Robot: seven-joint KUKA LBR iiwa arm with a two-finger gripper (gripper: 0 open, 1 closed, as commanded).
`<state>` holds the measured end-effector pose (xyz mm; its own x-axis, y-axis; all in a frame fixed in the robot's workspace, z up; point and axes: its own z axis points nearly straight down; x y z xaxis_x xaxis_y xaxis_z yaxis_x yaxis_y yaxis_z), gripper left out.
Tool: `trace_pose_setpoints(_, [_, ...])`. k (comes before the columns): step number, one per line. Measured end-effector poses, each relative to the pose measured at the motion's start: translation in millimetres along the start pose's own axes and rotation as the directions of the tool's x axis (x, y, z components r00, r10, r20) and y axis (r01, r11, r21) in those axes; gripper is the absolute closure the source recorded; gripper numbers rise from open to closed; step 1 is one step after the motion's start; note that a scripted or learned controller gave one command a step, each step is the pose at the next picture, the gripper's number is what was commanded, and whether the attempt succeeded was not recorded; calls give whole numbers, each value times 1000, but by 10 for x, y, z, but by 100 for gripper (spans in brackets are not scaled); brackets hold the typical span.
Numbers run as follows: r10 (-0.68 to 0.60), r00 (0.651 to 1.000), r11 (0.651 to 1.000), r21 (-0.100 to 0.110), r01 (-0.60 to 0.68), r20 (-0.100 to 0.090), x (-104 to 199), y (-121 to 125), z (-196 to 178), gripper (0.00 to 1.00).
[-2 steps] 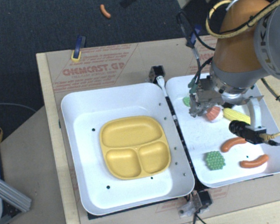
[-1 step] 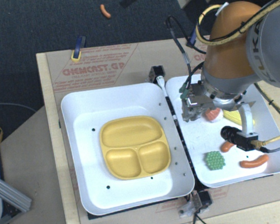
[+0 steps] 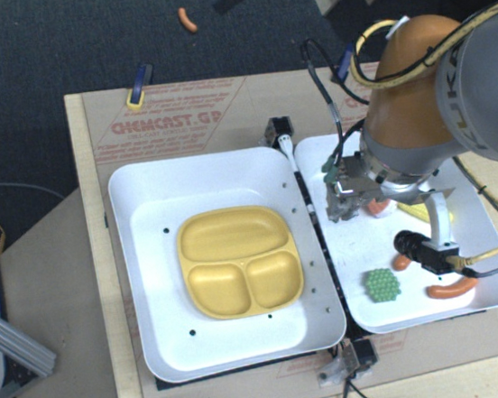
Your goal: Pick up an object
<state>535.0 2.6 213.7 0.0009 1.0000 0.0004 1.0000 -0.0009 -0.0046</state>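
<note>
Overhead, the arm (image 3: 424, 79) reaches down into the right bin (image 3: 493, 293), its gripper (image 3: 345, 199) too hidden to tell its state.

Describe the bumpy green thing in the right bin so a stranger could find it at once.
Start at the right-hand shallow white bin, the one under the grey and orange arm. Look near its front edge, toward the divide with the left bin: the small round green knobbly object lies there. Its neighbours are an orange sausage-shaped piece and a yellow piece; it alone is green and bumpy.
</note>
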Motion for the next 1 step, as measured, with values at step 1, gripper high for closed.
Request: trace_pose_setpoints(1, [-2, 1000, 1000, -2, 2, -1, 62, -31, -37, 100])
